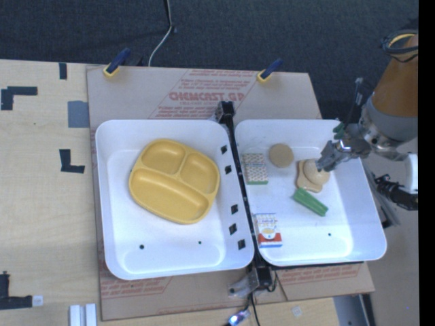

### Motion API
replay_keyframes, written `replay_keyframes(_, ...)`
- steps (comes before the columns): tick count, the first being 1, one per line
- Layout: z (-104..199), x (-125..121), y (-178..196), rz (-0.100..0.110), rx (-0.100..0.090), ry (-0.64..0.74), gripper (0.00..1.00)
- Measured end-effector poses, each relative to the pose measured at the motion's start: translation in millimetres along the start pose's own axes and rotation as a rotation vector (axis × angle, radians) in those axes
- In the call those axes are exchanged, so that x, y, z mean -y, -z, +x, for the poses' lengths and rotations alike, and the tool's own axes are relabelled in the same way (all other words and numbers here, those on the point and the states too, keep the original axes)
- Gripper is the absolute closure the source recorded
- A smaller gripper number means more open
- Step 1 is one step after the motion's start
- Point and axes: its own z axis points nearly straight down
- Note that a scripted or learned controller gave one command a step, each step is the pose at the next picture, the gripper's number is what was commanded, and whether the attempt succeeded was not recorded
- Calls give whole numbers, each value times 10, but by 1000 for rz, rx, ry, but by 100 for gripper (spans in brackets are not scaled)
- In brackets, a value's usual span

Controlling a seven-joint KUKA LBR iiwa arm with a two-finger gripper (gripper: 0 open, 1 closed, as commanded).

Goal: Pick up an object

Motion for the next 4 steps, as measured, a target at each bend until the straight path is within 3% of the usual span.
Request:
replay_keyframes(1, 554, -125, -117, 2, 0, 1, 100)
replay_keyframes(4, 2283, -555, 44, 0, -1, 3, 100)
